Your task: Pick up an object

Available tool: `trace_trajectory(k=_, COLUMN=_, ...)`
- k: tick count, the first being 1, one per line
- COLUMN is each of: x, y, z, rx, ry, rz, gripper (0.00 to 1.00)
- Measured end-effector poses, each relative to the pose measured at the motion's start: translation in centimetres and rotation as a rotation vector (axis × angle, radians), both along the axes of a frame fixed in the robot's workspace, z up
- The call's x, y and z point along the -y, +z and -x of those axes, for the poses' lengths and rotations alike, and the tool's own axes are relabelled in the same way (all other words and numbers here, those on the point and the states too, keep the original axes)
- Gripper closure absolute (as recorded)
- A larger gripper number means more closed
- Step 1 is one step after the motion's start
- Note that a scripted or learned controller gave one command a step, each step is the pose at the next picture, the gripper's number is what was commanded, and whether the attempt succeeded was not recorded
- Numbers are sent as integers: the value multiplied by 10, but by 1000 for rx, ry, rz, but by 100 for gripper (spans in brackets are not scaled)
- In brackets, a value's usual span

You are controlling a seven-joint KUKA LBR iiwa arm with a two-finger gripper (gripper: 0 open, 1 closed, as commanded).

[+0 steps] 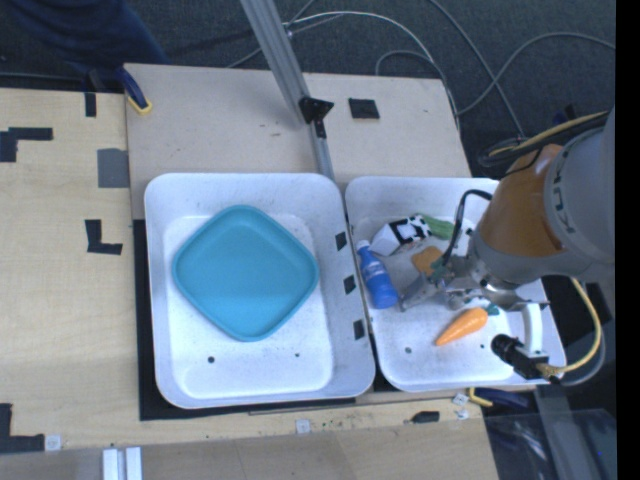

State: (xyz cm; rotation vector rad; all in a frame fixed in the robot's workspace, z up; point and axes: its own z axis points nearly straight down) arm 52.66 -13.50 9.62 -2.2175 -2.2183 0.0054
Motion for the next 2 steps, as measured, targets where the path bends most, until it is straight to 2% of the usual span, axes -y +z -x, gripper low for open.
trace_trajectory(k=1, x=0, y=13, z=-1, rx=5, ry=1, rz=1, gripper=100)
trace_trajectory(k=2, x=-1, y=54, z=-3, rx=9, ry=0, rz=2, gripper=100)
